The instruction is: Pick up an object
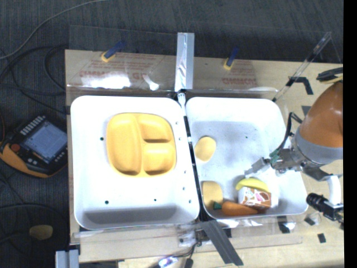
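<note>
In the right bin (234, 113), several small objects lie together near the front. A yellow banana (251, 183) rests on top of a small printed carton (259, 197). An orange carrot (239, 208) lies along the front wall, and a pale round piece (212, 191) sits beside it in the front left corner. Another pale round piece (205, 148) lies alone by the bin's left wall. My gripper (262, 164) hangs low over the right side of this bin, just above and to the right of the banana. I see nothing held in it.
The left bin (89, 205) holds a yellow divided plate (140, 144). The arm's orange band (329, 116) and grey wrist (315, 152) overhang the right bin's right wall. A handheld pendant (36, 144) lies on the floor at the left.
</note>
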Robot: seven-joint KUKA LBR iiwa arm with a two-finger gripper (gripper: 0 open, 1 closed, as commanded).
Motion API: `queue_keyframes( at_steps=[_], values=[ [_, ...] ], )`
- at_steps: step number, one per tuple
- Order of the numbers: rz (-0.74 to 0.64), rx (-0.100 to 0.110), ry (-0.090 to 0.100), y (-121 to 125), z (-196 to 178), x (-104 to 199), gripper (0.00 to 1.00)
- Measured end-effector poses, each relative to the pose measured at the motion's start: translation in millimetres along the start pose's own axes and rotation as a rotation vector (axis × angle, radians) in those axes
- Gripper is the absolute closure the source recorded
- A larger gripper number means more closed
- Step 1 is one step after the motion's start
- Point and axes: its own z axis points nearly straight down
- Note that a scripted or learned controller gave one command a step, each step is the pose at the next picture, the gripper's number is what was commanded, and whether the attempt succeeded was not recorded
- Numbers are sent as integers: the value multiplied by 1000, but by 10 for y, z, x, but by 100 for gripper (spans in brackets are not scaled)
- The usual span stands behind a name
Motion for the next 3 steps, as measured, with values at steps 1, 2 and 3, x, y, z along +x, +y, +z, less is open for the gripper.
queue_keyframes(
  at_steps=[1, 2, 3],
  values=[
    [100, 1, 1, 476, 294, -93, 0],
    [108, 1, 0, 418, -184, 65, 0],
    [112, 0, 0, 750, -347, 151, 0]
  ],
)
